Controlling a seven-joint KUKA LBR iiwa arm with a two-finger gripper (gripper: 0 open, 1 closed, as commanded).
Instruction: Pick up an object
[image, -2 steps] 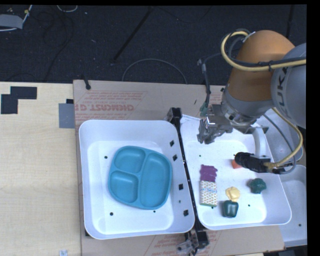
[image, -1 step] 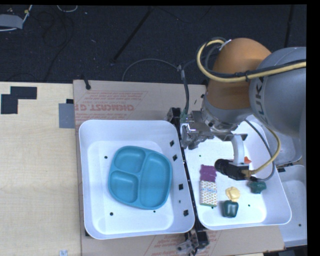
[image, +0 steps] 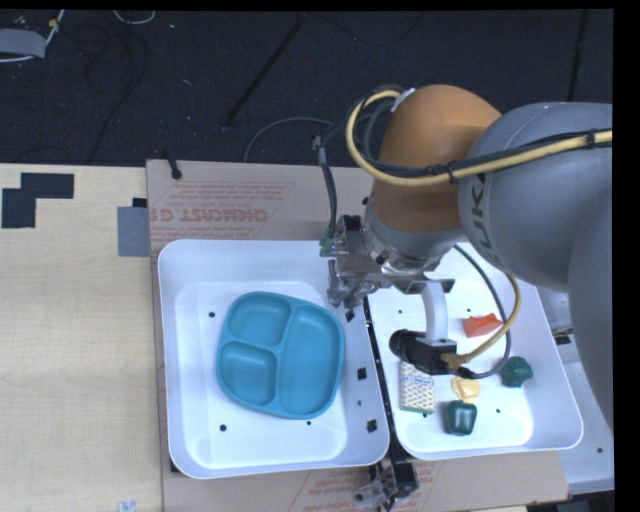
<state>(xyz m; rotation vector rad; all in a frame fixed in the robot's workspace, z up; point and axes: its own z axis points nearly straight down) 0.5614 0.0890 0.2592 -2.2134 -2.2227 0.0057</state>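
My gripper (image: 346, 290) hangs below the orange wrist band, over the ridge between the two bins, just beyond the right rim of a blue divided plate (image: 280, 352) that lies in the left bin (image: 190, 400). The right bin (image: 545, 425) holds several small items: an orange piece (image: 481, 324), a teal lump (image: 516, 372), a yellow piece (image: 465, 388), a green block (image: 460, 417) and a speckled white pad (image: 415, 390). I see nothing held at the gripper. The arm hides the far part of the right bin.
A black cable end (image: 418, 350) with a yellow hose dangles from the arm above the pad. Cardboard (image: 230, 205) lies under the bins, and a wooden bench top (image: 70, 350) stretches to the left.
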